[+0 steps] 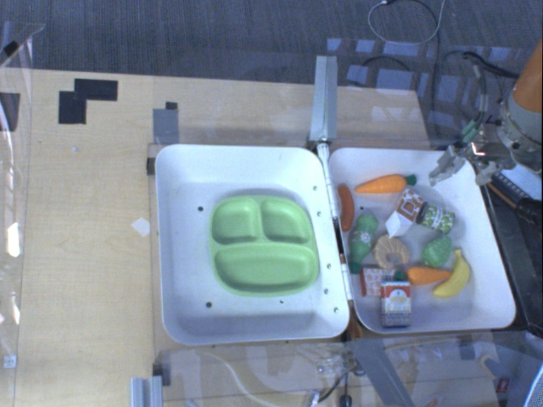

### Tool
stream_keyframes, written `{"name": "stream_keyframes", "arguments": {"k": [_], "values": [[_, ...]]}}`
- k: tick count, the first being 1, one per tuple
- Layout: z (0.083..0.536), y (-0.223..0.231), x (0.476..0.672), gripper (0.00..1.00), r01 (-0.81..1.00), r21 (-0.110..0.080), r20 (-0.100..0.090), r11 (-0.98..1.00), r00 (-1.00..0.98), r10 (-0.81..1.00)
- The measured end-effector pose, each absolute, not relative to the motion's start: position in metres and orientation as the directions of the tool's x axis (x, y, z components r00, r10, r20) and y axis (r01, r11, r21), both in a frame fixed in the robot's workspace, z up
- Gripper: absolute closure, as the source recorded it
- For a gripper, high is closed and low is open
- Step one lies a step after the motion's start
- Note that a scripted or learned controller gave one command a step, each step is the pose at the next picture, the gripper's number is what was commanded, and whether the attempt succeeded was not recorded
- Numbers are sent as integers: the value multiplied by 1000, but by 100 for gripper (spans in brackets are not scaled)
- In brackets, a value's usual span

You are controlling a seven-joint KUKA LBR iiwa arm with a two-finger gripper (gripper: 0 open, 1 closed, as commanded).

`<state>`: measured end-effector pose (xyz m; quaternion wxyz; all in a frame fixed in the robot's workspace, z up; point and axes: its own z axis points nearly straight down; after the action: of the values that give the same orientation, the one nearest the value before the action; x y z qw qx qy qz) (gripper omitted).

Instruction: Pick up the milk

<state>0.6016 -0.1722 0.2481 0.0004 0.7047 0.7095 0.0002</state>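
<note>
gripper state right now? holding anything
Gripper: open, holding nothing, above the right bin's far right corner.

A single fixed camera looks down from above at a slant onto a pale wooden bench (85,227). It sits far enough back to take in both white bins, the left bin (174,227) and the right bin (492,253), with grey carpet floor (170,15) along the top. The robot arm (526,108) enters at the right edge.
</note>
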Motion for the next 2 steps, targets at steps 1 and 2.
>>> {"name": "stream_keyframes", "arguments": {"k": [1, 2], "values": [[160, -205, 629, 0, 995, 0, 0, 98, -98, 995], [105, -204, 643, 0, 992, 5, -2, 125, -125, 992]]}}
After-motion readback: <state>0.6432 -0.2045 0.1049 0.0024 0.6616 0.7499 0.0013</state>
